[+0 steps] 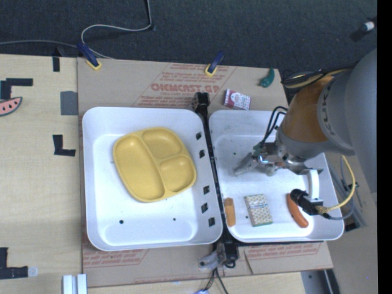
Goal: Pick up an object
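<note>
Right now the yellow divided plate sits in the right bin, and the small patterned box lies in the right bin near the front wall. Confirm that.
Not quite. The camera view shows the yellow divided plate in the left bin, not the right. The small patterned box does lie in the right bin, near its front wall.

Two shallow white bins sat side by side on the bench, a left bin (98, 182) and a right bin (236, 130). The left one held one yellow divided plate (154, 163). The right one held three small items: one patterned box (258, 209), one orange hot-dog-shaped toy (296, 211) and one small orange piece (229, 211) by the dividing wall. One robot arm (318, 118) reached over that bin. Two yellow clamps (90, 58) gripped the cardboard's far edge, and one small red-and-white packet (236, 99) lay on the cardboard.
</note>
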Robot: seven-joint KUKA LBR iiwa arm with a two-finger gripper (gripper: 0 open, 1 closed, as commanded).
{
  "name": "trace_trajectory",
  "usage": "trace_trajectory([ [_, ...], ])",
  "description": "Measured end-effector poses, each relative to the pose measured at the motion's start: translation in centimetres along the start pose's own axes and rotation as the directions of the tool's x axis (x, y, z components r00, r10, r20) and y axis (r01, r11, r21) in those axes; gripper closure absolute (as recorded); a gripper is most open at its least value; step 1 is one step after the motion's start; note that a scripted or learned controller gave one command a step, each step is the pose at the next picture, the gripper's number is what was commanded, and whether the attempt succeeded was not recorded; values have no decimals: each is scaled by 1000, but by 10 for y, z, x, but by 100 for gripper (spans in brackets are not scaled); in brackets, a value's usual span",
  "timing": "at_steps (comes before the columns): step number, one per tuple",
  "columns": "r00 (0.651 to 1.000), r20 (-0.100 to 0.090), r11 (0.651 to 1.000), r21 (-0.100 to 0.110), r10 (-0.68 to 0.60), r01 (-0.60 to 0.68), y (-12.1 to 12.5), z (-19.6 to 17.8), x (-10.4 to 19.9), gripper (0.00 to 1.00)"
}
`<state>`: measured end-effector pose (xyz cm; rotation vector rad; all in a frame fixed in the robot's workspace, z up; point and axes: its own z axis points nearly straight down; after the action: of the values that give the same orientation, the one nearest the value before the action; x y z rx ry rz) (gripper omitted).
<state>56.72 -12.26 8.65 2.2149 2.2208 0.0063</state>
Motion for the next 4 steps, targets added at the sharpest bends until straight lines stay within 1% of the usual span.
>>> trace_trajectory([
  [1, 1000, 0, 1000, 3, 1, -1, 36, 1, -13, 0],
  [2, 1000, 2, 1000, 1, 2, -2, -6, 0, -19, 0],
  [3, 1000, 3, 1000, 0, 0, 0, 67, 0, -56, 0],
  [4, 1000, 4, 1000, 1, 2, -2, 60, 0, -51, 0],
])
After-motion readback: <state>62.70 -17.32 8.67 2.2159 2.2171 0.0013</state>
